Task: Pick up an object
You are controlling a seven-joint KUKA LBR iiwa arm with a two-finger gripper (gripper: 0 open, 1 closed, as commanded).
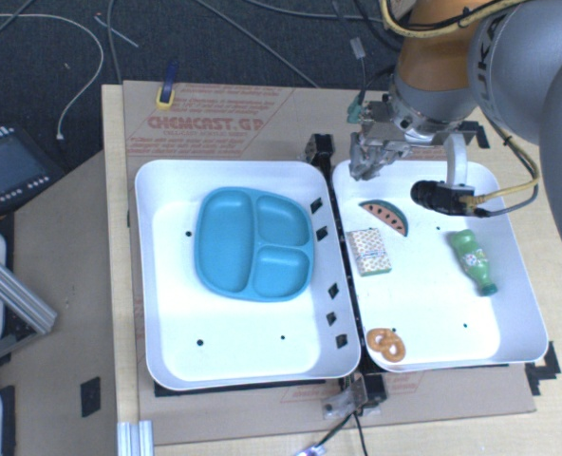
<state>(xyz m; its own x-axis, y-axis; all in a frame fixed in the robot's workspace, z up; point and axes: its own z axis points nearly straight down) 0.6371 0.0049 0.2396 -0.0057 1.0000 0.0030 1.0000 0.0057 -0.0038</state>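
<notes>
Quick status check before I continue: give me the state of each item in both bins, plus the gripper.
Blue divided plate: flat in the left bin, nothing on it.
Watermelon slice: lying flat, right bin, near the gripper.
Patterned card: flat, by the divider.
Green bottle: lying on its side.
Pretzel: flat, at the near edge.
Gripper: above the right bin's far left corner, holding nothing visible.

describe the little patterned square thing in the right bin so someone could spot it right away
Start at the right-hand shallow white bin, the one without the blue divided plate. Near that bin's left wall, just below the watermelon-slice toy and well above the small brown pretzel, lies a small flat square packet with a speckled pattern. It is the only square-cornered item there; the green bottle lies further right.
</notes>
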